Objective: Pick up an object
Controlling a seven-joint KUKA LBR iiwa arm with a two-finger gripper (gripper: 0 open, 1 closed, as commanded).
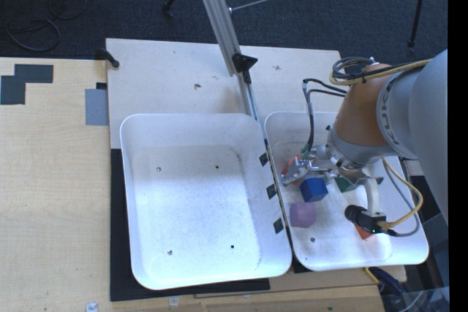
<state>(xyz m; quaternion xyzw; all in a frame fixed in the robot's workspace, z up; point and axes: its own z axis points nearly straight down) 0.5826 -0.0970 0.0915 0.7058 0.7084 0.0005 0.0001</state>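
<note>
In the right bin (409,248), a blue cube (314,190) lies near the left wall, and a pale purple cube (302,214) sits just in front of it. A green piece (344,185) peeks out beside the arm, and an orange-red item (364,231) lies toward the bin's front right. My gripper (296,167) is low in the right bin, just above and left of the blue cube and close to the wall between the bins. Nothing can be made out in its grasp. The orange wrist band (357,117) rises behind it.
The left bin (146,157) stands beside the right one, sharing a rim with black clips (271,191). A slanted aluminium rail (219,18) runs from the top down to the bins' junction. Cables (398,219) loop over the right bin's front right.
</note>
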